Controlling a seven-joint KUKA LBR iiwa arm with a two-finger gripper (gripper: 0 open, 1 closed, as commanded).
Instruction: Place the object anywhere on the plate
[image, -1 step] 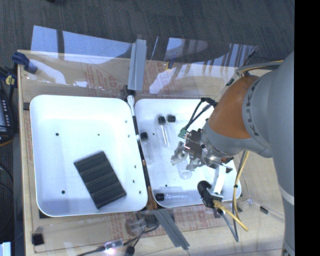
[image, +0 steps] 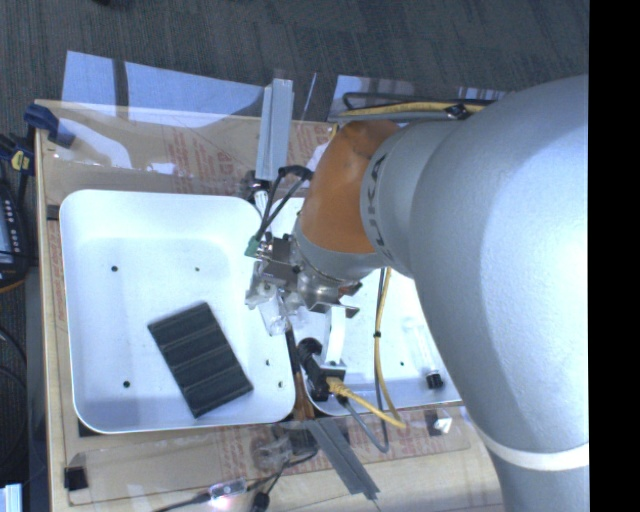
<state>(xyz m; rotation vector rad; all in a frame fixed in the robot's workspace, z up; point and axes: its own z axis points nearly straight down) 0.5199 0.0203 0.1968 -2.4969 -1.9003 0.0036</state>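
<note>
Over left bin's right edge: tool | grip state unclear | dark ridged object apart, lower-left

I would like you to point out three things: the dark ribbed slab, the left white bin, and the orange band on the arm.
dark ribbed slab (image: 200, 358), camera view, middle of its top face.
left white bin (image: 120, 230), camera view, bare floor.
orange band (image: 340, 200), camera view, its curved side.

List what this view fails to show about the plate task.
- Right bin: most of it is covered by the grey arm, so whatever lies under it stays hidden.
- Gripper: translucent, small and seen from above; finger state and any held item unreadable.
- Dark ribbed slab in the left bin: whether it is the plate or the object is unclear.
</note>
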